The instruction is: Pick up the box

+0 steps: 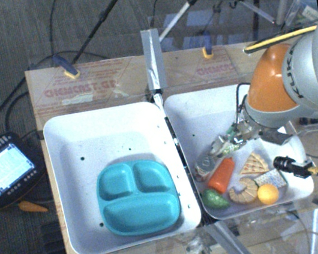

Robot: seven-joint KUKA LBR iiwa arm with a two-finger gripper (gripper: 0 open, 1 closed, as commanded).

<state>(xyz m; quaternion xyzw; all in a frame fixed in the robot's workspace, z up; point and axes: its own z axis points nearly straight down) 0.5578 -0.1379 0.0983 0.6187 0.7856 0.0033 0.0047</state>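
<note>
The box (271, 179) is small and pale with a bluish pattern. It lies near the front right corner of the right bin (204, 109), between a yellow-orange ball (268, 194) and a pizza slice toy (253, 165). My gripper (231, 137) hangs low over the middle of that bin, up and left of the box and apart from it. It is just above an orange carrot toy (221, 174). The grey arm with its orange band (270, 82) covers the bin's right side.
A round cookie-like toy (243, 191), a green vegetable toy (215, 198) and a clear, shiny item (206, 164) crowd the right bin's front. A teal divided plate (138, 197) lies in the left bin (77, 144). A pendant with a lit screen (5, 168) sits left of the bench.
</note>
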